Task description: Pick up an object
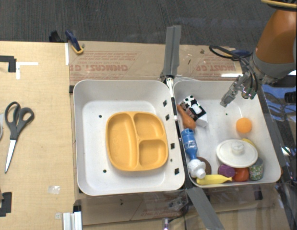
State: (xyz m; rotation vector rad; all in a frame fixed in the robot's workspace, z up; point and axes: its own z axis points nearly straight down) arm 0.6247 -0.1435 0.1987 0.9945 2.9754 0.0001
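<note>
The right bin [213,86] holds several objects. An orange ball [243,125] lies alone near its right wall. A black-and-white toy [194,108] and an orange carrot-shaped piece [186,119] lie at the left wall. Below them is a blue bottle [189,145] with a white cap. A white round lid [237,152], a purple piece [226,170], a yellow banana [214,179], a red fruit [241,175] and a small green can [256,169] crowd the near corner. My gripper [238,96] hangs over the bin's far right part, above the ball, open with nothing between its fingers.
The left bin [86,128] holds a yellow divided plate [137,141]. Scissors [15,123] lie on the wooden bench at the far left. A grey divider strip [172,51] runs back from between the bins. Cables [227,51] trail behind the right bin.
</note>
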